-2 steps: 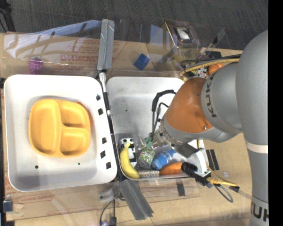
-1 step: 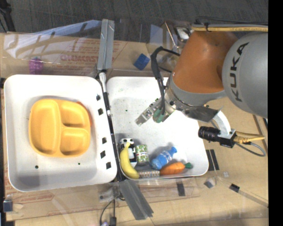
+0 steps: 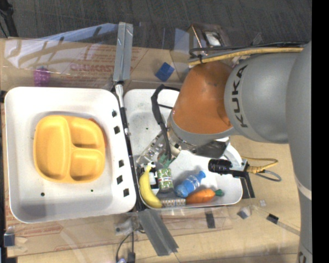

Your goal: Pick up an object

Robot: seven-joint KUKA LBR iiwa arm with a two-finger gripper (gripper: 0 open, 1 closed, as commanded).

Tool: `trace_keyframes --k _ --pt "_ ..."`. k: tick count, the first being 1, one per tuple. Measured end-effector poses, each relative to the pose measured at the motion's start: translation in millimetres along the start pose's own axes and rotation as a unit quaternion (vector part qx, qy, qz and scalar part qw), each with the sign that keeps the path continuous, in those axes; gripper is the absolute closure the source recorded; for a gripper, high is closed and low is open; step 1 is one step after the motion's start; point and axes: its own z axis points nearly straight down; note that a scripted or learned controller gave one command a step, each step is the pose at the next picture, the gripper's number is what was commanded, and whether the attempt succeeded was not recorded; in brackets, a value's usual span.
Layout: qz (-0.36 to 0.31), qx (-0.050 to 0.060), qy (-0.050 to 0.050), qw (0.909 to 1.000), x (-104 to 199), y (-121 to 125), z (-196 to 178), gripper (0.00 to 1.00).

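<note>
A yellow tray with three compartments lies in the left bin, toward nine o'clock. A grey bar runs up toward twelve o'clock from the seam between the bins. A blue block sits on the bench at twelve o'clock, beyond the right bin. A purple block lies at ten o'clock. A yellow cable loops at three o'clock.

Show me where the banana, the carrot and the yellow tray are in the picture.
banana (image 3: 147, 189): camera view, middle of its curved body.
carrot (image 3: 200, 195): camera view, middle of the orange root.
yellow tray (image 3: 54, 147): camera view, floor of its large left compartment.
</note>
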Motion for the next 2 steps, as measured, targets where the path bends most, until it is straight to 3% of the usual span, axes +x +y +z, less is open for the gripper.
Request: trace_keyframes --k 2 --pt "0.003 -0.001 -0.001 1.0000 3.2 0.0 -1.3 1.00"
